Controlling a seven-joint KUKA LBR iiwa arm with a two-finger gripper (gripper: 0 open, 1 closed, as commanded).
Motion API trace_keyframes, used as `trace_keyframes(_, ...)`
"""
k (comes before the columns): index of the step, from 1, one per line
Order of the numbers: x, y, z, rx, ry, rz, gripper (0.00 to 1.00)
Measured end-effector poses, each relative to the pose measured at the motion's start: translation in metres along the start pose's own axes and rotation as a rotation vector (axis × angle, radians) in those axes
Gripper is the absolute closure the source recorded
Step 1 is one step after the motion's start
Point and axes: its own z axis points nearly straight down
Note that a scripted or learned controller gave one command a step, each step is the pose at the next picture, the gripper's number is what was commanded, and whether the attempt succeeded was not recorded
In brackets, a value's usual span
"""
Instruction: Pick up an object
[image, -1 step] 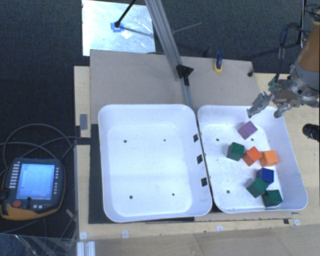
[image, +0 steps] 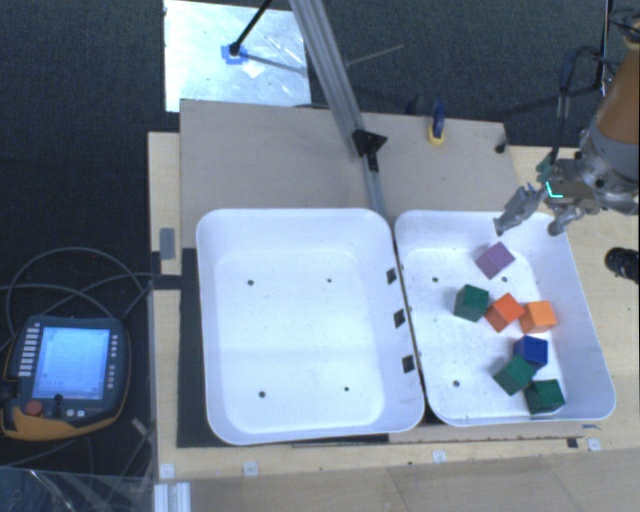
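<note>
Seven small blocks lie in the right bin, all gathered toward its right half. Purple block sits highest in the view, tilted on the diagonal, alone, nearest the gripper. Below it a dark green block, with an orange-red block just beside it and an orange block touching that one's right side. Lower down: a blue block, then two more green blocks close together near the bin's lower right corner.

Gripper hangs over the bin's upper right rim, above and right of the purple block, apart from it. Fingers spread, nothing between them.

Room: left half of the right bin is bare white floor, with wide clearance around the purple block on its left and upper sides. The lowest green block lies close to the right wall. Left bin shares a ridge with the right bin down the middle. A grey pole slants in from the top to the bins' upper junction. A teach pendant lies off the bench at far left.
</note>
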Motion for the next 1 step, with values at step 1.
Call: trace_keyframes(1,-0.0041,-0.006,0.0599,0.005,0.0,0.003,0.0)
